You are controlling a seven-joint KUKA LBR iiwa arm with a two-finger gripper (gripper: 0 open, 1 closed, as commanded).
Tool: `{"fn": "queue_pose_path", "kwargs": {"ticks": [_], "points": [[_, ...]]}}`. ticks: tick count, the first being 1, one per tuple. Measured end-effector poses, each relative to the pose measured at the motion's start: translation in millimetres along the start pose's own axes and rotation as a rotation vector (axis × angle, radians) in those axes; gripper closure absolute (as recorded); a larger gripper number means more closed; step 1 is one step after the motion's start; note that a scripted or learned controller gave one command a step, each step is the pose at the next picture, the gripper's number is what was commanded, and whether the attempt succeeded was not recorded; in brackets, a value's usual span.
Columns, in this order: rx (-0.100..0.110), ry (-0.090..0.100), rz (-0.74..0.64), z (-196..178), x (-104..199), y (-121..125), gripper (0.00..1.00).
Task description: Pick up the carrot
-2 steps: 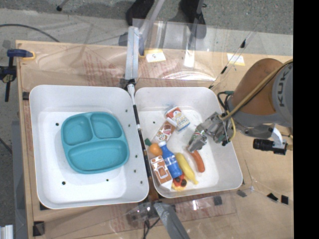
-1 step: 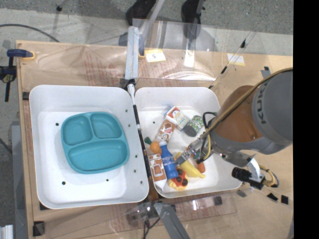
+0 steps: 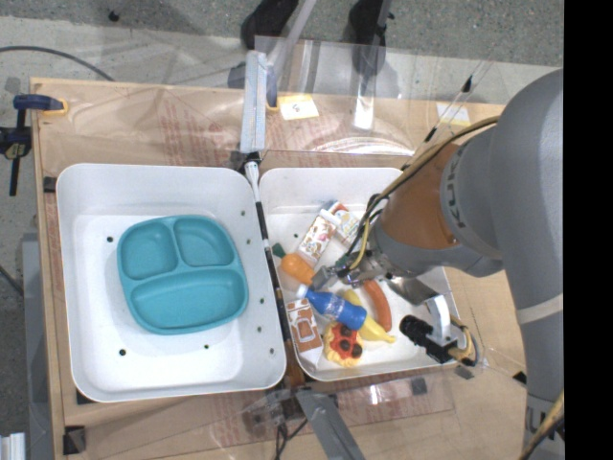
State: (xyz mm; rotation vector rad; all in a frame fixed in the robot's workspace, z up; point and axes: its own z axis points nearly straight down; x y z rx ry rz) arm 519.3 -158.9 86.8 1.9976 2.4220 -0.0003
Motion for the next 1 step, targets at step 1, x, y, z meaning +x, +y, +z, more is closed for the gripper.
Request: {"fn": "queue_pose_path", "kwargs": {"ticks": [1], "points": [[0.004,0.002,0.317,-2.1,27.2,49.8,0.00]]}}
